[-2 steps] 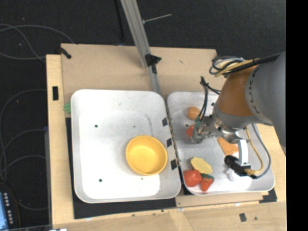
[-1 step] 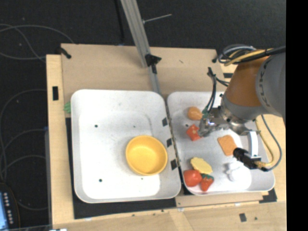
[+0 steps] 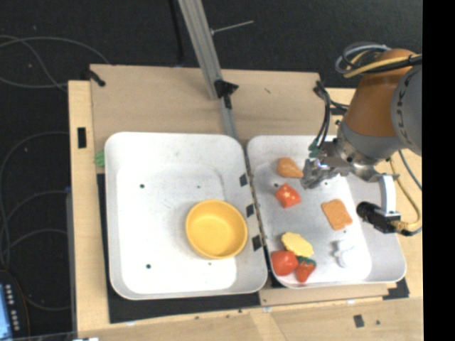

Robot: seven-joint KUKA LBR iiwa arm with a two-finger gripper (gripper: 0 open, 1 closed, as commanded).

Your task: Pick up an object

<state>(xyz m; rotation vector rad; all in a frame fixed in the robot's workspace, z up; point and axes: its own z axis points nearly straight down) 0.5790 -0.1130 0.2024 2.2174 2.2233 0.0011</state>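
Observation:
The right bin (image 3: 377,261) holds several small objects. An orange-brown rounded piece (image 3: 288,167) lies at its back left. A red piece (image 3: 287,196) sits just in front of that. An orange flat slab (image 3: 335,214) lies mid-bin, with a white piece (image 3: 342,253) at the front right. A yellow piece (image 3: 296,244) and two red pieces (image 3: 284,263) (image 3: 304,271) cluster at the front left. My gripper (image 3: 311,178) hangs low over the bin's back, just right of the orange-brown and red pieces. Nothing shows between its tips.
The left bin (image 3: 142,190) carries a yellow bowl (image 3: 215,228) near its front right corner. A slanted metal pole (image 3: 206,55) rises behind the bins. Cables trail off the arm's wrist on the right. Wooden bench surrounds both bins.

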